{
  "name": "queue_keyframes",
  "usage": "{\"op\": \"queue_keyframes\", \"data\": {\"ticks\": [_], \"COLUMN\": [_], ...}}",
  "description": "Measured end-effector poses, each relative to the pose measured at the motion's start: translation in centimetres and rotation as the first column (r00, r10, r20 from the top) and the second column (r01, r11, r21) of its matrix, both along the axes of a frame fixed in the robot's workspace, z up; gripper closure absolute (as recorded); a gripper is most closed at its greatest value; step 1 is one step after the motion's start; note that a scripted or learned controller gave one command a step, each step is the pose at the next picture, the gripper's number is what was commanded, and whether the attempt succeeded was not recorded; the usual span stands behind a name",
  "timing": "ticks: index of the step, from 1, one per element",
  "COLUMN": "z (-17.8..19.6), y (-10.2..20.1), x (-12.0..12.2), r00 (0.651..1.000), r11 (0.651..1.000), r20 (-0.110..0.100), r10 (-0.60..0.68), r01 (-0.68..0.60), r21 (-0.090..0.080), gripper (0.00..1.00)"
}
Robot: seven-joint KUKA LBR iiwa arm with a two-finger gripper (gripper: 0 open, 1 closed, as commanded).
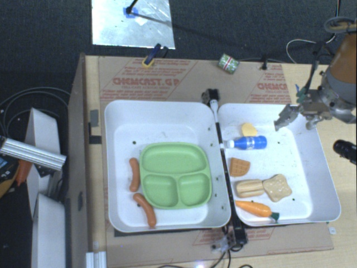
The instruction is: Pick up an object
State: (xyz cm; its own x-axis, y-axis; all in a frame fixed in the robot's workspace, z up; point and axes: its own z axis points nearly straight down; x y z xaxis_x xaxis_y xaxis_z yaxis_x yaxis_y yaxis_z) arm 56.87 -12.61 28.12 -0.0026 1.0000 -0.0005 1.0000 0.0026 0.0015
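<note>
The right bin [318, 172] holds several toy foods: a yellow piece [249, 130], a blue bottle [248, 143] lying on its side, a waffle [239, 167], a bread roll [249, 188], a slice of toast [276, 187] and a carrot [254, 208]. My gripper [297, 120] hangs over the bin's far right corner, above and to the right of the blue bottle. Its fingers are spread open with nothing between them.
The left bin [128, 121] holds a green divided tray [175, 175] and two sausages [134, 175] [145, 209] beside it. A small green can [228, 63] lies on the cardboard behind the bins. A divider rail [220, 144] runs between the bins.
</note>
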Motion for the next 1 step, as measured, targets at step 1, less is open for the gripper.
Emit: {"op": "queue_keyframes", "data": {"ticks": [1], "z": [-8.15], "y": [0.73], "x": [4.41], "r00": [1.000], "r11": [1.000], "r20": [-0.002], "r10": [0.002], "r01": [-0.002], "r21": [0.001], "gripper": [0.00]}}
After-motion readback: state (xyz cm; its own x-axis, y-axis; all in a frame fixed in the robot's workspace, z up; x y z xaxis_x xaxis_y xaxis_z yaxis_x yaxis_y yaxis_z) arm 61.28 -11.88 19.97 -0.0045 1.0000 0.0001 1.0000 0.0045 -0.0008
